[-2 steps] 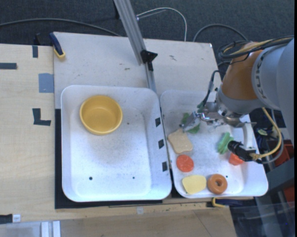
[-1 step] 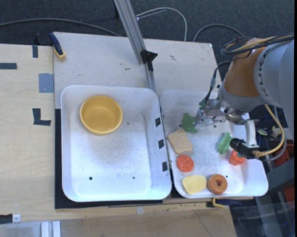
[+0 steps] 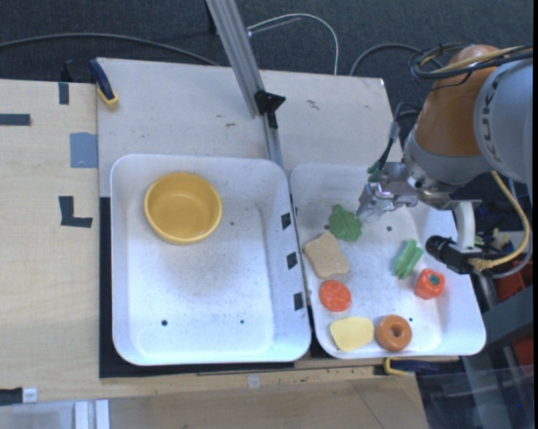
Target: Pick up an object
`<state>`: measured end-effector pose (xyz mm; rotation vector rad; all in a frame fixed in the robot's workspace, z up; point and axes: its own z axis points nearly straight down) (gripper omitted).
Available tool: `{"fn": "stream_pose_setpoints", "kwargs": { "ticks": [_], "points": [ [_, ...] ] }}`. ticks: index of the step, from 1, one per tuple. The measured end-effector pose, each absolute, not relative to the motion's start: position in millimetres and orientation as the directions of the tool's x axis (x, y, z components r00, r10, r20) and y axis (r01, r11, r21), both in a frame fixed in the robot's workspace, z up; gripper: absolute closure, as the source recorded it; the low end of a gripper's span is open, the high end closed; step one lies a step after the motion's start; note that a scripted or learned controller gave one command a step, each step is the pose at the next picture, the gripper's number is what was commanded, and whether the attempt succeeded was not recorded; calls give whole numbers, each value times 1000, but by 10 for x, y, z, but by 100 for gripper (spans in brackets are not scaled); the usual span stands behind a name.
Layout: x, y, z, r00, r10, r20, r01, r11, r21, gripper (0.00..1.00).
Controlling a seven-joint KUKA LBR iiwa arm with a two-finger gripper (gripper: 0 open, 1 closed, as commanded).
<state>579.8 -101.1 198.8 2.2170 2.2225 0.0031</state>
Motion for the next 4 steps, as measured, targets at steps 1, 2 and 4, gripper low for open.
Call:
{"fn": "stream_pose_setpoints", "kwargs": {
  "ticks": [1,2,4],
  "points": [
    [5719,-1046,2561,-1,1000,-1,1000,1,4,100],
    [5721,-1042,2594,-1,1000,0,1000,1,0,100],
    [6088,-40,2304,-7,1000,0,1000,7,-2,100]
  ]
}}
